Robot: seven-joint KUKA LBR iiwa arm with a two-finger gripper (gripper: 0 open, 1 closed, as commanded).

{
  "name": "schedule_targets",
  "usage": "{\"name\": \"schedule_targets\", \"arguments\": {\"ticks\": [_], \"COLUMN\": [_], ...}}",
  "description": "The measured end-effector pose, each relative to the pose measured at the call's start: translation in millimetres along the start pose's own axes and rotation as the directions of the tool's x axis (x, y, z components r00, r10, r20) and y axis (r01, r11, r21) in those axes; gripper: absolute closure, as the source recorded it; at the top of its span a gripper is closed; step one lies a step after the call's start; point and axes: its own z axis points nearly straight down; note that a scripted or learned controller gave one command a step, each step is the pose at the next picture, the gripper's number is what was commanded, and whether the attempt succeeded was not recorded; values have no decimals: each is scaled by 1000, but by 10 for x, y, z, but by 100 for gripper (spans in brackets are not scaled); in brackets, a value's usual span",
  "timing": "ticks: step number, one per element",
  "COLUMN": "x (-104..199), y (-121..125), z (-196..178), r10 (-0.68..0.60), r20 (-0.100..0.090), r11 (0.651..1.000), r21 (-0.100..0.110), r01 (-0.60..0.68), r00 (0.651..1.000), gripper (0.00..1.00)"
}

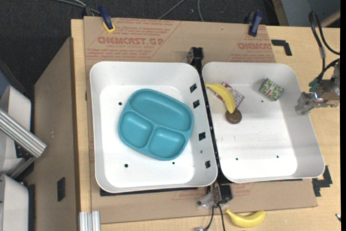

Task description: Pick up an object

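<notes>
- Bench (54, 94): brown board top bearing two shallow white bins side by side, each touching the other along the middle seam.
- Left bin (102, 170): holds a blue divided plate (155, 124), three compartments, lying flat near the bin's centre.
- Right bin (270, 165): holds three items, all in its upper half.
- Banana (224, 96): at about 10 o'clock in the right bin, curved, lying partly over a small printed packet (236, 98) just beside it.
- Brown round object (233, 116): touching the banana's lower end; too small to identify.
- Green packet (271, 89): at about 1 o'clock in the right bin, well apart from the banana.
- Second banana (247, 218): on the bench edge at 6 o'clock, outside both bins.
- Gripper (312, 99): at 3 o'clock, just outside the right bin's rim; grasps nothing visible; finger state cannot be told.
- Blue clamps (106, 19) at 12 o'clock on the board.
</notes>
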Motion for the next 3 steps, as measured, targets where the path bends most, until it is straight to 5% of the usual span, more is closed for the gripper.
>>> {"name": "schedule_targets", "arguments": {"ticks": [3], "x": [1552], "y": [95], "z": [-104], "r10": [-4], "r20": [-5], "r11": [1000], "r21": [8], "r01": [4], "r00": [1000], "gripper": [100]}}
